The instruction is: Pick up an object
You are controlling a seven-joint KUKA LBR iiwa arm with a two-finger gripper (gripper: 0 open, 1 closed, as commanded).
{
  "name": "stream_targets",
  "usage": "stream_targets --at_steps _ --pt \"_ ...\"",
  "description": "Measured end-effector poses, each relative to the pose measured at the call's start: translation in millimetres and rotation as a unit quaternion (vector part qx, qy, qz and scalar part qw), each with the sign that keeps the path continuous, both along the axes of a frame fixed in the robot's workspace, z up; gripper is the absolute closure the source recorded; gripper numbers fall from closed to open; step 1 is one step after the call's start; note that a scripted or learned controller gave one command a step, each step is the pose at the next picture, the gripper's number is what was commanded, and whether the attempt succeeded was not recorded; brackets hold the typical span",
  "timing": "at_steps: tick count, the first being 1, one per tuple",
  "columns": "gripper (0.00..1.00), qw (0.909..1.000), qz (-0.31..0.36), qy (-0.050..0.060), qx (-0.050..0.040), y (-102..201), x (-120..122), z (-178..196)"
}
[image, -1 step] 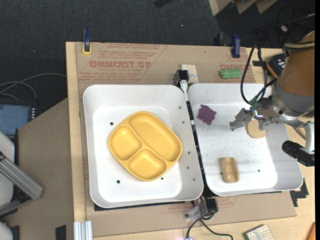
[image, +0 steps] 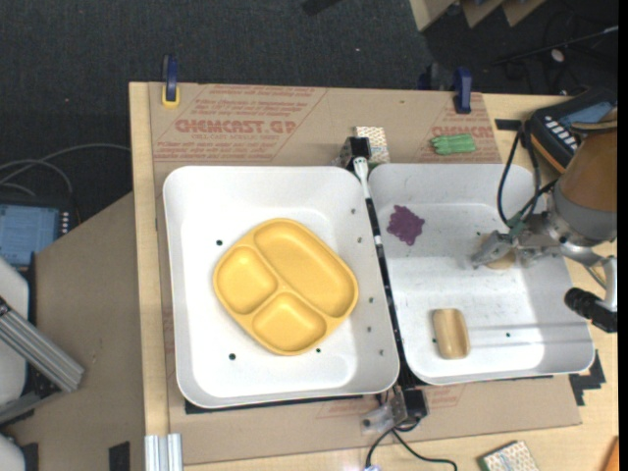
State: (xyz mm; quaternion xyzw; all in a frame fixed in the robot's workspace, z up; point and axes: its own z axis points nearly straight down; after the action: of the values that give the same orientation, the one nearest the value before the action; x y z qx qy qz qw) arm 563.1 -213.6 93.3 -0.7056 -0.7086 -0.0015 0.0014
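Two bins lie side by side, and I work in the right bin [image: 549, 356], where the gripper [image: 498, 253] is low at about 3 o'clock of the bin, close over a small pale thing [image: 502, 261] on the floor. Whether its fingers are apart or together I cannot tell; they look as a grey blur, and the pale thing is half covered by them, so I cannot say it is held. To do this step well, I judge I should centre the fingers over that thing, go down until they almost touch the floor, close slowly, and lift straight up before any move sideways. If it slips, the tan block [image: 450, 333] at 6 o'clock of the bin lies free and well apart from the walls, so it seems an easier target. The purple piece [image: 404, 224] at 10 o'clock looks flat and thin, which I think is hard to pinch. The yellow tray [image: 285, 285] in the left bin [image: 191, 204] is wide for these fingers. The arm [image: 594, 180] is cut off at the picture's edge.
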Motion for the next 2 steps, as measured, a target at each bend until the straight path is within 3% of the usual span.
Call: stream_targets --at_steps 1,2 --pt "0.0 1.0 0.0 0.002 0.0032 -5 28 -10" --pt "1.0 1.0 -0.001 -0.002 -0.0016 -9 28 3"
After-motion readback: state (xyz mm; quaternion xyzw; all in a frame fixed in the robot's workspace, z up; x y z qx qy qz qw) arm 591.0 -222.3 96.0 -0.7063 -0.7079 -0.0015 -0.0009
